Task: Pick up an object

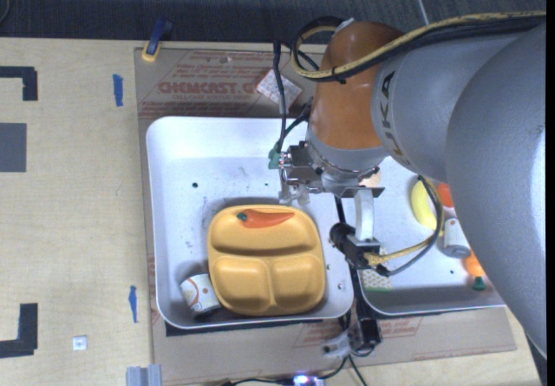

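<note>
1. The likeliest thing for me to pick is the yellow divided tray (266,258), lying flat at the near end of the left bin (173,159). An orange carrot-like piece (267,219) rests in its far compartment.

2. A small white cup with orange marks (199,292) lies on its side just left of the tray, wedged toward the bin's near-left corner.

3. My gripper (295,189) hangs over the left bin just beyond the tray's far edge, below my orange wrist band. Whether it is wide or narrow I cannot tell; the wrist hides it.

4. In the right bin (416,302), mostly covered by my arm, I see a yellow object (422,205) and orange and white bits.

5. What could go wrong, as I judge it: the tray is broad and smooth, so I may slide off its rim or only nudge it. Descending here, I could strike the bare floor beside the tray, or tip the carrot piece out.
</note>
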Robot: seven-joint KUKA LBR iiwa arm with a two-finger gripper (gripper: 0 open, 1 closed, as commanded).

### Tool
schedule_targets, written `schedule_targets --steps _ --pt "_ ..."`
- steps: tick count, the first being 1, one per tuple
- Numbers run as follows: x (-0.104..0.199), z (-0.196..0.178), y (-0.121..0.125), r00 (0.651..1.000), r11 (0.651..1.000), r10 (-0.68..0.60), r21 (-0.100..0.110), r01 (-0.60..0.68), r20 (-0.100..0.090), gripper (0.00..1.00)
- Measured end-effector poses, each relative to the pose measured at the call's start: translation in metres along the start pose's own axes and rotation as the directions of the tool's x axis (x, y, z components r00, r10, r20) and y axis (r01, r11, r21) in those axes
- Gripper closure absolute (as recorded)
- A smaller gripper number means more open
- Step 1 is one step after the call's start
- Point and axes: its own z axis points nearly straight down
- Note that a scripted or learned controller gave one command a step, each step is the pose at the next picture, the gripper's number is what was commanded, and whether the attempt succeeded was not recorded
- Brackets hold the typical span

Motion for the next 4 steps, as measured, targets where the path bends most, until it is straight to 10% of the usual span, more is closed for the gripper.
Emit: schedule_targets --steps 1,2,3,4 --pt "0.0 0.0 0.0 1.0 1.0 -0.001 0.0 0.001 0.0 0.0" --pt "0.0 0.091 0.004 1.0 1.0 -0.003 -0.016 0.003 -0.007 0.0" --pt "0.062 0.11 -0.051 1.0 0.999 0.002 -0.032 -0.002 -0.003 0.0" --pt "0.063 0.1 -0.05 1.0 0.999 0.003 -0.033 -0.003 -0.005 1.0"
